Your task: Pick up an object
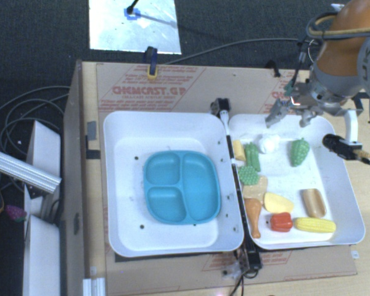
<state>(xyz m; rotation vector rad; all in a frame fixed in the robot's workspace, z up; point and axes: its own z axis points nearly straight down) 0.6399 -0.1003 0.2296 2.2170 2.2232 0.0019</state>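
My gripper [291, 117] hangs over the far edge of the right bin [342, 193], its two fingers spread apart and nothing between them. Below it in that bin lie toy foods: a green strawberry-like piece [300, 152], a white piece [269, 143], a green pickle [252, 156], a green bumpy piece [248, 176], a yellow wedge [277, 201], a bread roll [313, 202], a red pepper [281, 222], a corn cob [314, 226] and a drumstick [253, 215]. The green strawberry-like piece is nearest, just in front of the fingers.
The left bin [120, 165] holds a blue divided plate [180, 187]. A black clamp [221, 107] sits at the far end of the divider between the bins. Cardboard [172, 85] lies under both bins. Cables trail off the bench at left.
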